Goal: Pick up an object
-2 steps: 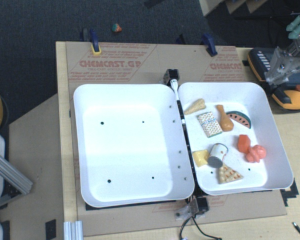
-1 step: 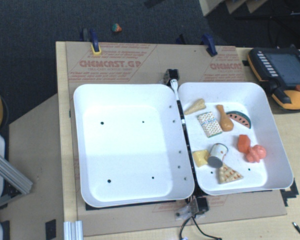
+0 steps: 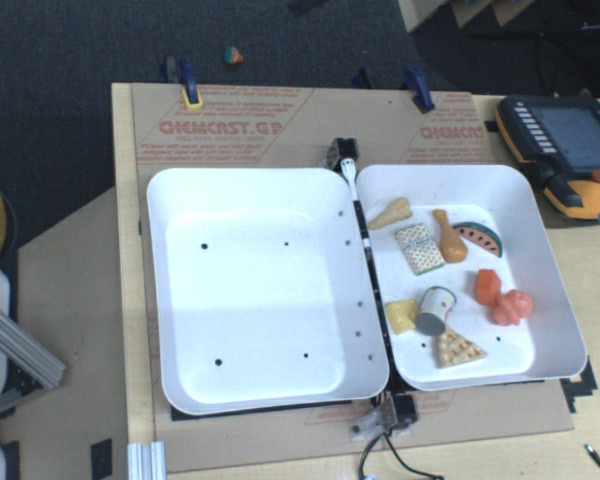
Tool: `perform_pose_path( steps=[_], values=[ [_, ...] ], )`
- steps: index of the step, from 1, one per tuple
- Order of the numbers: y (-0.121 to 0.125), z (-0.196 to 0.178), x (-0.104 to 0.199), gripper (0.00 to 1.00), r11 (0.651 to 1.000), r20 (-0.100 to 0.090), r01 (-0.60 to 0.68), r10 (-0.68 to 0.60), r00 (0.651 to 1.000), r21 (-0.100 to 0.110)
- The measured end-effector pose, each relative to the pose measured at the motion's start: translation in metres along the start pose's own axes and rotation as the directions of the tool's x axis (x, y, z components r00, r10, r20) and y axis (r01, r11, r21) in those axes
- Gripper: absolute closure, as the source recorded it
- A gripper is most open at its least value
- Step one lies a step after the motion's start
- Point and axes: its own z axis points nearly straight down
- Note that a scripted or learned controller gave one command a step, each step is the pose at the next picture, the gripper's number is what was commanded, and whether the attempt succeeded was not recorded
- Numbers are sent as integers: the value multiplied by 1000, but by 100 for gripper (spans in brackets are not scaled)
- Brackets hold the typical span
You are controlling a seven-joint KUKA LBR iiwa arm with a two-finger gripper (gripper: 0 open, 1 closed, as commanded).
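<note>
The right bin (image 3: 540,228) holds several toy foods. A tan bread piece (image 3: 391,213) lies near its back left. Beside it are a patterned cracker (image 3: 420,248), an orange drumstick (image 3: 448,236) and a watermelon slice (image 3: 478,236). A red piece (image 3: 488,286) and a pink-red berry (image 3: 511,307) lie at the right. Toward the front sit a yellow cheese wedge (image 3: 401,315), a small grey can (image 3: 434,310) and a waffle-like triangle (image 3: 458,349).
The left bin (image 3: 180,368) stands beside the right one on a brown board (image 3: 280,128) held by blue clamps (image 3: 189,80). A teach pendant (image 3: 560,138) lies at the far right. Cables (image 3: 390,438) run off the front edge.
</note>
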Motion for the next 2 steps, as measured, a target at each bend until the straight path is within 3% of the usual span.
perform_pose_path(
  steps=[1,2],
  values=[
    [0,-140,17,100,999,10,5,-5,1000,-32],
    [-1,-126,63,100,1000,3,6,-6,1000,-12]
  ],
)
